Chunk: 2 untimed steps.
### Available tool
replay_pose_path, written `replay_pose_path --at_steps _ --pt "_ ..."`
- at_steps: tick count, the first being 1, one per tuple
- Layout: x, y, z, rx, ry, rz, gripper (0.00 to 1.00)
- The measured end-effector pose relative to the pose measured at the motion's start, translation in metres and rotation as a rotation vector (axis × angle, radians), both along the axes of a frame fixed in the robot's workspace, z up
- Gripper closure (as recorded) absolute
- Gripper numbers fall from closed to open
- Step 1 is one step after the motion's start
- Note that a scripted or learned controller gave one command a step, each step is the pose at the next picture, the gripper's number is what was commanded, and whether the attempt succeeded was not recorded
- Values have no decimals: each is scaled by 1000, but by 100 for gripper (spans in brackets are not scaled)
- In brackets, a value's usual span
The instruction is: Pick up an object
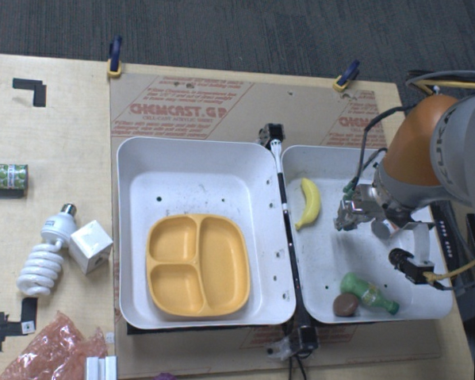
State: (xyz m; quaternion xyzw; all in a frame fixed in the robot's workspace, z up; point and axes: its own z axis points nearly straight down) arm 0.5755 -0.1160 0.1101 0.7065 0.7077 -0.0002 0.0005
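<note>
In the right bin (pixel 329 254), a yellow banana (pixel 308 201) lies near the upper left. A green bottle (pixel 367 293) lies on its side near the front edge, with a small brown round object (pixel 345 305) touching it at its left. My gripper (pixel 350 214) hangs over the middle of the right bin, just right of the banana and well above the bottle. I see nothing held in it. The left bin (pixel 135 180) holds a yellow divided plate (pixel 198 264).
Outside the bins on the left lie a spiral light bulb (pixel 45 255), a white cube (pixel 91 245), a green can (pixel 9 177) and a red mesh bag (pixel 50 350). Blue clamps (pixel 114 56) pin the board's back edge. The arm's cables (pixel 412 266) hang over the right bin's right side.
</note>
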Motion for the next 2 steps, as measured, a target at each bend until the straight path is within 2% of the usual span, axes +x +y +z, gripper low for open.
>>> replay_pose_path --at_steps 1,2 --pt "-62 18 -18 1 1 -4 0" --pt "-14 12 -18 0 0 0 0"
